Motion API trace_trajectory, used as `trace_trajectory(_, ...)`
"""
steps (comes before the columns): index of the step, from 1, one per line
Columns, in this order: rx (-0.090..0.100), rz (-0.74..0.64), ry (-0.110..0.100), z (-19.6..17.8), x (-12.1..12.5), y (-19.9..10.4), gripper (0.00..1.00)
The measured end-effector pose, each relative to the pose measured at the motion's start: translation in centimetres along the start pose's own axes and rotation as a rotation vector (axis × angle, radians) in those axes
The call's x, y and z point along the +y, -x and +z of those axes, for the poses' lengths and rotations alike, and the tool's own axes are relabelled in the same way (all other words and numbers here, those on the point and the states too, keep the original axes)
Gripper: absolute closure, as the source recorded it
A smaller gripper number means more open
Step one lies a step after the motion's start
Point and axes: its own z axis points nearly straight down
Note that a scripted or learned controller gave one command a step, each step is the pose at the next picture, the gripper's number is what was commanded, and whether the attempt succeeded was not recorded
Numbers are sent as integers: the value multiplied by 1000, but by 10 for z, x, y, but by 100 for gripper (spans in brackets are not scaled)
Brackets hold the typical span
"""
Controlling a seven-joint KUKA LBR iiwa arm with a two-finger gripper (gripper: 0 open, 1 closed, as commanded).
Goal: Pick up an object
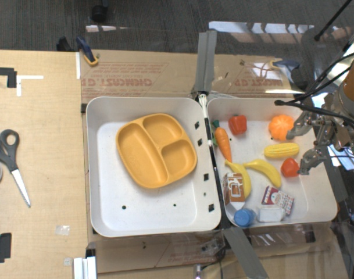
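Your gripper hangs over the right bin's right side, fingers spread wide with nothing between them. Between and just left of the fingertips lies a smooth yellow corn, long axis left-right. An orange sits by the upper finger, a tomato by the lower.

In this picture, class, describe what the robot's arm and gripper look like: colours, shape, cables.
The gripper is bare grey metal with two slim fingers of jointed links. Black cables loop across above it. At the right edge a patch of orange on the arm shows, with dark parts below it.
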Motion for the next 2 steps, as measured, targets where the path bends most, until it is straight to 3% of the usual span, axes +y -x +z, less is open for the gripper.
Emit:
trace_trajectory(1, 1, 28, 0, 152, -32, -23, 0)
trace_trajectory(2, -15, 195, -4, 158, -24, -43, 0)
